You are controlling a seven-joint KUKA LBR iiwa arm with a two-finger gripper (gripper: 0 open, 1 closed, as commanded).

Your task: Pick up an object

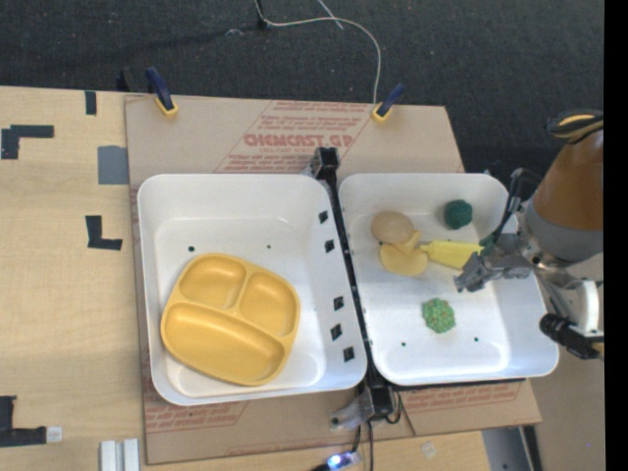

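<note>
Nothing is lifted yet: the pincer (469,275) hangs low in the right bin (491,361), just beside the yellow banana-like toy (449,253) lying on the bin floor, but whether it is released or clenched I cannot tell, so the whole grasp and lift remain

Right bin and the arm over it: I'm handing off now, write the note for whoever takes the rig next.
Tool: low in the right white bin, beside the right end of the yellow elongated toy. Nothing visibly between its fingers, and whether they are open or shut cannot be told.
Right bin contents: tan round piece, pale yellow flat piece touching it, dark green ball near the far wall, light green bumpy ball toward the near side.
Left white bin: yellow sectioned plastic plate.
Done: approach only.
Left: grasp and lift one object.
</note>
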